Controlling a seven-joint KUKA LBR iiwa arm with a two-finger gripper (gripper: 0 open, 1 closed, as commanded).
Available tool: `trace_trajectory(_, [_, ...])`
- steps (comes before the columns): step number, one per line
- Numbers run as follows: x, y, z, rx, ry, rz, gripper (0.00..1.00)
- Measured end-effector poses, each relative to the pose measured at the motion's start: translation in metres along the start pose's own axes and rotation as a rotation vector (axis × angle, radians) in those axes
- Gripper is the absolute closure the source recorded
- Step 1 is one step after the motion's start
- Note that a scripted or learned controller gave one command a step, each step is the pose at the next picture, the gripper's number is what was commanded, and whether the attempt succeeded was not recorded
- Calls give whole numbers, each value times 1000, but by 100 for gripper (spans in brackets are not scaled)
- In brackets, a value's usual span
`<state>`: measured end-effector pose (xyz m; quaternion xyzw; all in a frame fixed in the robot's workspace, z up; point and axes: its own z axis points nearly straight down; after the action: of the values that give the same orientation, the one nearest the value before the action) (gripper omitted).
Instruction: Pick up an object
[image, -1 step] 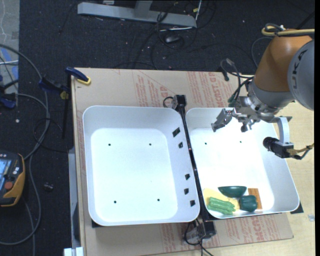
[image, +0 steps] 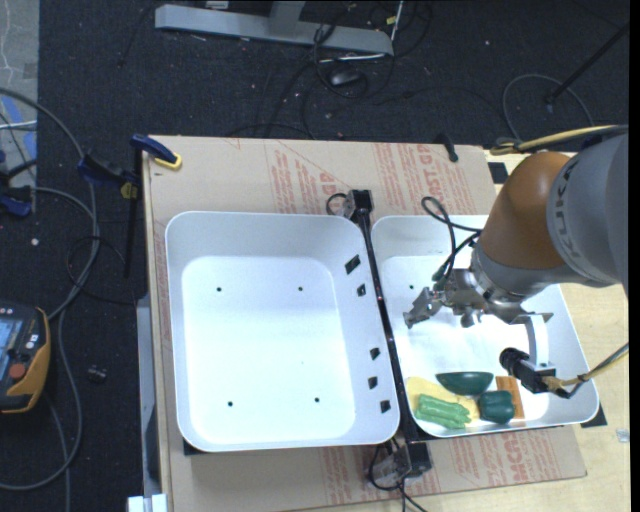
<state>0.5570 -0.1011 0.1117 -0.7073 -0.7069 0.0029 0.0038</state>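
I hung over the right bin (image: 566, 300), nothing between my pincer's (image: 440, 305) fingers as far as I could tell, though whether they stood open or closed I couldn't say. So I judged this the approach: the dark green bowl (image: 466, 381), teal piece (image: 496, 405) and green ridged toy (image: 441, 410) sat clustered beyond my pincer toward the bin's near rim, and next I'd need to swing over one and descend.

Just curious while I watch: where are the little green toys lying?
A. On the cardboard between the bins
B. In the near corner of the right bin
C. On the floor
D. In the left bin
B: the green toys lie clustered by the right bin's near rim.
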Motion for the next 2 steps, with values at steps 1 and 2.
trace_trajectory(1, [-52, -56, 13, -6, -2, 5, 0])
trace_trajectory(2, [-52, 60, -39, -17, -3, -4, 0])
